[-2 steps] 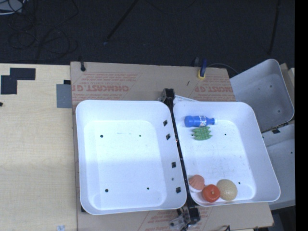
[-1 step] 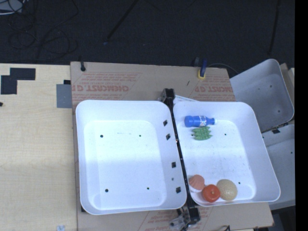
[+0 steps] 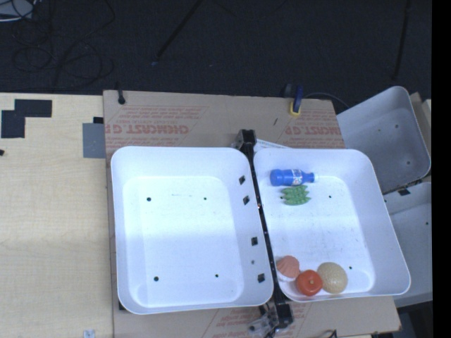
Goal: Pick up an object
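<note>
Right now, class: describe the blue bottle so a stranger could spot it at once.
Look in the right bin, along its far wall. The bottle lies on its side there, just above a green toy. It is the one blue thing in the bin.

A pale wooden bench (image 3: 49, 217) bears a printed cardboard sheet (image 3: 211, 122) under two white bins (image 3: 180, 162) set side by side.

cardboard sheet (image 3: 211, 122) under both bins | wooden bench (image 3: 49, 224) at left | dark floor (image 3: 211, 34) beyond
</note>
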{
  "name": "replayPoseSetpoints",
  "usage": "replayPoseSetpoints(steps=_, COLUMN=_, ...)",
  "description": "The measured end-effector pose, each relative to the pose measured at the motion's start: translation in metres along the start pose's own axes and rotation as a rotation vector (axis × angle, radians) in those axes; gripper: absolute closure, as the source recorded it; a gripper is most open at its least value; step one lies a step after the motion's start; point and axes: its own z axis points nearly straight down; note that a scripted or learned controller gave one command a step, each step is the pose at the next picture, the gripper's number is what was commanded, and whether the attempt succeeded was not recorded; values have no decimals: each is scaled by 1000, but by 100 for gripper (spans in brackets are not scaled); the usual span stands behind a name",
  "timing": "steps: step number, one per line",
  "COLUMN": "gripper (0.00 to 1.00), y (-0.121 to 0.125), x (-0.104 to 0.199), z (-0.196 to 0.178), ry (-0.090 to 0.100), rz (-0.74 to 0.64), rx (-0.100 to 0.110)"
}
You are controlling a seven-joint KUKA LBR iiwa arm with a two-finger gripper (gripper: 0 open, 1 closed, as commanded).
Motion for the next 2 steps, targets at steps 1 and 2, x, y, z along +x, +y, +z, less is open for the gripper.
replayPoseSetpoints(steps=1, gripper=100, y=1, x=1, z=-10, ry=0, rz=-4, rx=1)
replayPoseSetpoints(steps=2, gripper=0, y=1, x=1, z=-10, ry=0, rz=-5, rx=2)
